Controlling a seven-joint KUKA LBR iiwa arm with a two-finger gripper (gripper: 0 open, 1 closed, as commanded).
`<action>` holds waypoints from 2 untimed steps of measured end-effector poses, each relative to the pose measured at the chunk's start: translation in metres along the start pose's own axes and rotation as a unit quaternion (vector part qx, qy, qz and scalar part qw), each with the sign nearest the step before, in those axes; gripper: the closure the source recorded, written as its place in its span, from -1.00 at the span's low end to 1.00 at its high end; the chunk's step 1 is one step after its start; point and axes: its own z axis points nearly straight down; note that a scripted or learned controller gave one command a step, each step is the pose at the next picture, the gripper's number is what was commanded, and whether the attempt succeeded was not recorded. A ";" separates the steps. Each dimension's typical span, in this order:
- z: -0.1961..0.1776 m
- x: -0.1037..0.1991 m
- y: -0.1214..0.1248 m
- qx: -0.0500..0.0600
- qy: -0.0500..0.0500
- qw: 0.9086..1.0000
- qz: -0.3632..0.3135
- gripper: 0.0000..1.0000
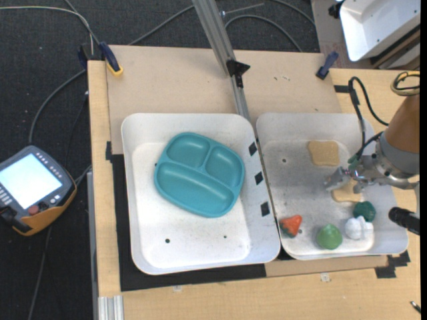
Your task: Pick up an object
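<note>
Tan, flat and probably light, the small piece point(346, 195) lies just below the gripper point(344, 179); we judge gripping across its narrow edges best. We cannot tell the jaw state. Beige slice point(324, 153) sits above-left of it.

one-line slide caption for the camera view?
Gripper low in the right bin over a tan piece; teal tray in the left bin.

One camera looks down at a slant from above the bench point(180, 85). Both white bins point(143, 245) lie in frame, mid-distance.
</note>
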 end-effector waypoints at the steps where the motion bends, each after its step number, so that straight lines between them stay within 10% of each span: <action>1: 0.029 -0.001 0.004 -0.002 -0.001 1.000 -0.001 -1.00; 2: 0.015 -0.001 0.006 -0.006 -0.002 1.000 -0.001 1.00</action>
